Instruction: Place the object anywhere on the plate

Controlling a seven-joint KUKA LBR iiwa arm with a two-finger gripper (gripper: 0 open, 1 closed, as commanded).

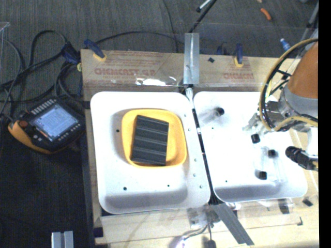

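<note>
Seeing the dark ribbed block (150, 139) lying flat on the yellow plate (177, 138), roughly centred, long side running away from the camera and tilted slightly. Fully within the plate rim, touching nothing else.

Plate sitting in the left bin (103, 149), in the upper middle of its floor, apart from the walls.

Arm (305, 81) reaching in from the right, orange band at the frame edge, cable loops hanging around the wrist. Wrist end hovering over the right side of the right bin (227, 154), well apart from block and plate. Cannot tell whether the jaws are released or clenched: too blurred and cluttered down there. Nothing visibly grasped.

Also noting a small black knob-like item (220, 111) on the right bin's floor near its upper left corner; too small to identify.

Bins side by side, nearly touching, on a wooden bench (129, 71) with printed lettering along the far edge. Metal post (192, 58) standing upright at the far edge, in line with the gap between bins. Clamps on that far edge: one blue (94, 49) at the left corner, another (238, 56) further right.

Off the bench on the left, on the carpet: teach pendant (49, 125), screen lit, black cables (39, 50) looping behind it.
</note>
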